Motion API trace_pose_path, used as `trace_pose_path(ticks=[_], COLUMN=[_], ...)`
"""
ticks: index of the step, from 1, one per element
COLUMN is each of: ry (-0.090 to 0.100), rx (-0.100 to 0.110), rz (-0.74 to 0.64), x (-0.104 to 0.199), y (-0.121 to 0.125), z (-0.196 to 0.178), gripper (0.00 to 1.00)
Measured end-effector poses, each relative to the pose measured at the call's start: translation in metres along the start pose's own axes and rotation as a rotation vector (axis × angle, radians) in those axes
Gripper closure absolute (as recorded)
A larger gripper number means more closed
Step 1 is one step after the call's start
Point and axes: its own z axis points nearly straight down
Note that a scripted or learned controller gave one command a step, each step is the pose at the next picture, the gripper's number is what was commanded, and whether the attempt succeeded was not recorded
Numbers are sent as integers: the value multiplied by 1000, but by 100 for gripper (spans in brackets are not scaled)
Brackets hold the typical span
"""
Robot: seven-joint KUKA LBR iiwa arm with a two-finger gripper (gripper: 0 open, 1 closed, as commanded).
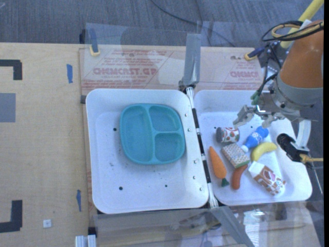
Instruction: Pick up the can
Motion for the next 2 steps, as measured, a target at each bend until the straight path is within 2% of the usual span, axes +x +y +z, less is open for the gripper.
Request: trace_pose_path(ticks=[1, 2], ry=[-1, -1], rx=[-7, -6], rz=[68, 73], x=[11, 8], y=[20, 20], z=[114, 106], gripper=[0, 100])
